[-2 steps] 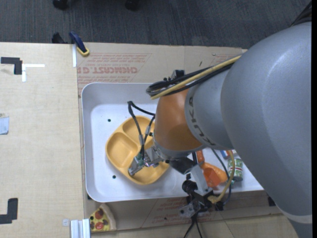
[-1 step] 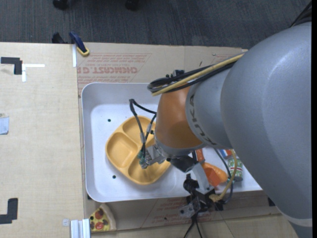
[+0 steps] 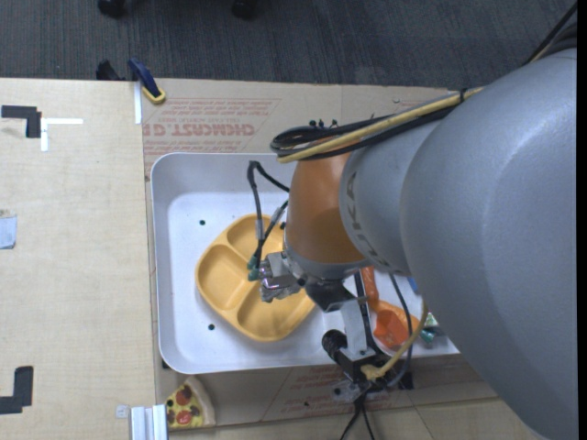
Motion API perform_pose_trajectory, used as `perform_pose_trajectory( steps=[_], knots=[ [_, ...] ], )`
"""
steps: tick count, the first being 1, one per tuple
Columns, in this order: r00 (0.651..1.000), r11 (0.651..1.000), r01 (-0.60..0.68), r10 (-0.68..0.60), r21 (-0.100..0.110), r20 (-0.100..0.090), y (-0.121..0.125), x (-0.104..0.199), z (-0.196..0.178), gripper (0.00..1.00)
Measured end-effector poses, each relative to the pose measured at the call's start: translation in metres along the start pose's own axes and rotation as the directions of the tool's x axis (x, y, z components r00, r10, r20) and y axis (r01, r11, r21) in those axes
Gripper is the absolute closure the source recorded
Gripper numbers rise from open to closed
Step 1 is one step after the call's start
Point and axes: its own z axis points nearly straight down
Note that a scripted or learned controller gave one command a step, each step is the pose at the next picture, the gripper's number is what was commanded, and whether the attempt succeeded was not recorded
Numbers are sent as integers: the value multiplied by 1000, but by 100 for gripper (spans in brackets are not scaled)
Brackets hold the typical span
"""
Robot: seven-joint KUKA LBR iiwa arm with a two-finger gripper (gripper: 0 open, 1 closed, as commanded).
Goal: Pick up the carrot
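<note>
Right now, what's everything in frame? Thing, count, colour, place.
Shallow plastic bin: one in view, white, centre of the bench.
Divided plastic plate: one, yellow, lying in the bin, partly under the arm.
Carrot-like orange piece: one, orange, in the bin's right part, mostly hidden by the arm.
Small pizza-slice toy: one, yellow and red, on the bench below the bin.
Cardboard sheet with red print: one, brown, under the bin.
Blue and yellow clamp: one, top edge of the bench.
Arm: one, grey with an orange band, over the bin from the right; pincer not clear.
</note>
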Motion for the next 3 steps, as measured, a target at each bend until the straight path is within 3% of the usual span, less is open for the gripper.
perform_pose_trajectory(
  steps=[1, 2, 3],
  knots=[
    [983, 983, -185, 185, 2, 2, 3, 27, -28, 100],
    [707, 707, -707, 707, 2, 5, 7, 50, -38, 100],
    [458, 458, -889, 889, 0, 3, 7, 45, -38, 100]
  ],
)
